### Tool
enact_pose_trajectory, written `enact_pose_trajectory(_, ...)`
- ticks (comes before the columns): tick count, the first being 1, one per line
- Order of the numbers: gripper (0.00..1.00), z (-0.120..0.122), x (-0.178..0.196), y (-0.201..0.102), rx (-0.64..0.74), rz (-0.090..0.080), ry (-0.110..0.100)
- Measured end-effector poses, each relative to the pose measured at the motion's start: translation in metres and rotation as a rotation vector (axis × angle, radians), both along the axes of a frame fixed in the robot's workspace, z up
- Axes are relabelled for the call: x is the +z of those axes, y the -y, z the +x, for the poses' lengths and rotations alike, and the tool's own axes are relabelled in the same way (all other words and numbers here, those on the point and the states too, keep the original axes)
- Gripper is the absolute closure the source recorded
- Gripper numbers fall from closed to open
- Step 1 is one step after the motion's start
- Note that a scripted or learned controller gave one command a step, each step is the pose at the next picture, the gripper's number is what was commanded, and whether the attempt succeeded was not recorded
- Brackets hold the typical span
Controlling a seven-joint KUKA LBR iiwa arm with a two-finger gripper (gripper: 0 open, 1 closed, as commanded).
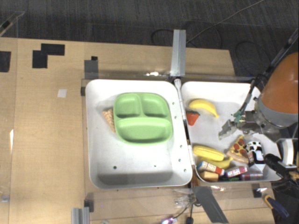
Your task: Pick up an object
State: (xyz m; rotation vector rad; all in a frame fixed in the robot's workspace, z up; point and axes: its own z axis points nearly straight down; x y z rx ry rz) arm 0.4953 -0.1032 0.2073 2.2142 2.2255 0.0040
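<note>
The gripper hangs over the right bin, its fingers apart and holding nothing. One banana lies near a strawberry; another banana sits amid clutter along the front wall. A green tray occupies the left bin.

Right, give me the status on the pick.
Nothing looks picked yet. The gripper hovers low over bare floor of the right bin, with nothing visibly between its jaws. Both bananas, the strawberry and the clutter by the near wall lie in the bin. Grasping and lifting remain.
</note>
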Motion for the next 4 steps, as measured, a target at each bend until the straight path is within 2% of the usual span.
enact_pose_trajectory(1, 0.00, 0.005, -0.116, -0.004, 0.246, -0.004, 0.014)
enact_pose_trajectory(2, 1.00, 0.008, -0.104, -0.007, 0.248, -0.003, 0.022)
enact_pose_trajectory(3, 1.00, 0.097, -0.021, -0.047, 0.310, -0.002, 0.004)
enact_pose_trajectory(4, 1.00, 0.148, -0.021, -0.058, 0.047, -0.001, 0.002)
